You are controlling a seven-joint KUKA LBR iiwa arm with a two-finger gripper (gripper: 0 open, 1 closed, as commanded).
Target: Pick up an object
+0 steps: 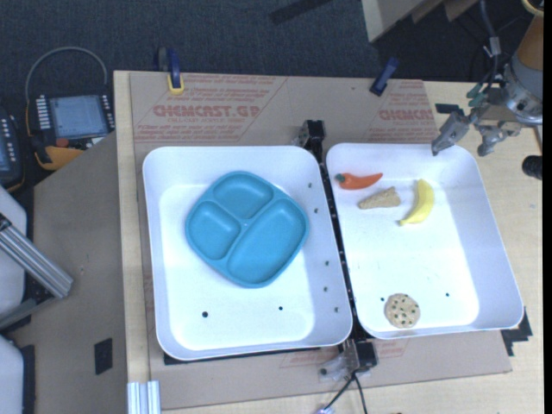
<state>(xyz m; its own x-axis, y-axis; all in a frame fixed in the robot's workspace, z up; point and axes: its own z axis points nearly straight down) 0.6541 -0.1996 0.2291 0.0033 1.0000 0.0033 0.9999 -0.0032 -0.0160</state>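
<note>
Hovering over the upper right corner of the right bin point(492, 231), the gripper point(468, 138) hangs from the grey arm that enters from the right, its two fingers spread apart with nothing between them. One fingertip points down toward the bin's far rim, the other sits further right, outside the rim.

Nearest below it lies a yellow banana point(419, 203), curved and resting on the bin floor, apart from the gripper. Just left of the banana sits a tan wedge-shaped piece point(379, 198), and above that wedge, close to it, an orange-red carrot point(360, 179) with a green end pointing left. Near the front of the same bin, well apart from those three, lies a round speckled cookie point(401, 310).

The left bin point(172, 317) stands beside the right one, the two rims almost touching. On its floor rests a blue divided plate point(247, 228) with three compartments, turned at a slant.

Both bins sit on a cardboard-covered counter point(259, 106) printed with red lettering.
</note>
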